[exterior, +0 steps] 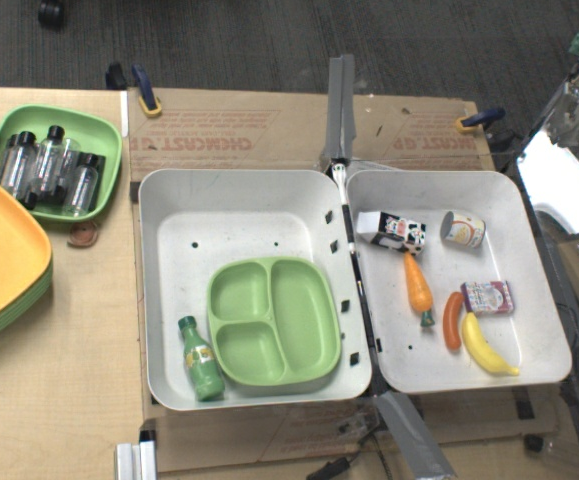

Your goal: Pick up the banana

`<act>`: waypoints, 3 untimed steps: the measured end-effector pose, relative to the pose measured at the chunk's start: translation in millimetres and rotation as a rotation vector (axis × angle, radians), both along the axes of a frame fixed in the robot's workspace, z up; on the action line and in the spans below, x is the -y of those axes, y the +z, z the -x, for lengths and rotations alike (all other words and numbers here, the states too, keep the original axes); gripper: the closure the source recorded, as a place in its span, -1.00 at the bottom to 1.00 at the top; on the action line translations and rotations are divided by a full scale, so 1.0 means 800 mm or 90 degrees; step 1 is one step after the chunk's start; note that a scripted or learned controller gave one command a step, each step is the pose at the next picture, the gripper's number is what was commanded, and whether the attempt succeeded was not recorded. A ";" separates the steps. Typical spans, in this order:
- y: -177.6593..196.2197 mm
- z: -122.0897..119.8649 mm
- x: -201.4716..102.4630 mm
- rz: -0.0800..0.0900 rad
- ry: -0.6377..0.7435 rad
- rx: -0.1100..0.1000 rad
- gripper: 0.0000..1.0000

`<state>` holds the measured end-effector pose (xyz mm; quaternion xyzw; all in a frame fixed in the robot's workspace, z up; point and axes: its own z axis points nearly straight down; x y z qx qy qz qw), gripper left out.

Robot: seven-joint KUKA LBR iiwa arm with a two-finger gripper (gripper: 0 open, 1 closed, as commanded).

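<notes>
While a green bottle (200, 359) and divided tray (273, 323) occupy the left bin (164, 208), the banana (486, 347) lies in the right bin's (509, 200) near corner beside a sausage (453, 320). Light, smooth and curved, it seems best pinched mid-body. Gripper state: cannot tell.

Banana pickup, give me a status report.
Banana lying free, right bin, near corner. Red sausage touching its left side, pink packet just above.

Yellow banana (488, 347), green tray (274, 321)
</notes>
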<state>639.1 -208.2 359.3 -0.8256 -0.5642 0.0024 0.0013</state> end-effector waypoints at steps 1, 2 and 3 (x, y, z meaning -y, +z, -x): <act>0.009 -0.014 -0.004 0.001 -0.055 0.002 1.00; 0.016 -0.025 -0.009 0.001 -0.117 0.002 1.00; -0.031 0.007 -0.017 0.000 -0.192 0.000 1.00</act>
